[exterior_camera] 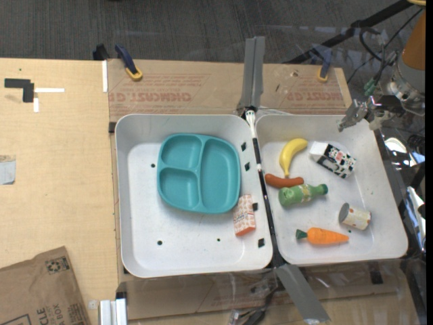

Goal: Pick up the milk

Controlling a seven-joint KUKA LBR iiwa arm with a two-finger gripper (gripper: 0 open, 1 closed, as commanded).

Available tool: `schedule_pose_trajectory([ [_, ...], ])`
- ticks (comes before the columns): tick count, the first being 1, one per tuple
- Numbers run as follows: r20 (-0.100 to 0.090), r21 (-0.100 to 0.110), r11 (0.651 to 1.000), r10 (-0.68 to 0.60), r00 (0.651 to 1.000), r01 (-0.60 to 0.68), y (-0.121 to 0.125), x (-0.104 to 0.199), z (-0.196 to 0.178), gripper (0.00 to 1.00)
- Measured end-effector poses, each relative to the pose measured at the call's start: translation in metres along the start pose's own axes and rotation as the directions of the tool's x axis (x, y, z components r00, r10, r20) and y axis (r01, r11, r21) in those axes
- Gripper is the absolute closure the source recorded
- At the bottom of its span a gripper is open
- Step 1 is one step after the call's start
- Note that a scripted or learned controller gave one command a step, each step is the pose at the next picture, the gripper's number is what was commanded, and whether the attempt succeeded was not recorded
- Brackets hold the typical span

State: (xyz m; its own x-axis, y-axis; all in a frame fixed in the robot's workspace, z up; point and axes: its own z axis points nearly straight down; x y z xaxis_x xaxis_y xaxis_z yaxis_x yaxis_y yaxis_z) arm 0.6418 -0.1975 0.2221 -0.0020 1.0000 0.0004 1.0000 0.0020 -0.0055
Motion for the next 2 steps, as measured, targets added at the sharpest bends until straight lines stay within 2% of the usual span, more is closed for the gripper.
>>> schedule_pose_trajectory([
  [1, 0.006, -0.029, 0.996, 0.081, 0.997, -0.081, -0.018, 0.025, 0.104, 0.0],
  [2, 0.015, -0.049, 0.999, -0.006, 1.0, 0.007, -0.045, 0.016, 0.113, 0.0],
])
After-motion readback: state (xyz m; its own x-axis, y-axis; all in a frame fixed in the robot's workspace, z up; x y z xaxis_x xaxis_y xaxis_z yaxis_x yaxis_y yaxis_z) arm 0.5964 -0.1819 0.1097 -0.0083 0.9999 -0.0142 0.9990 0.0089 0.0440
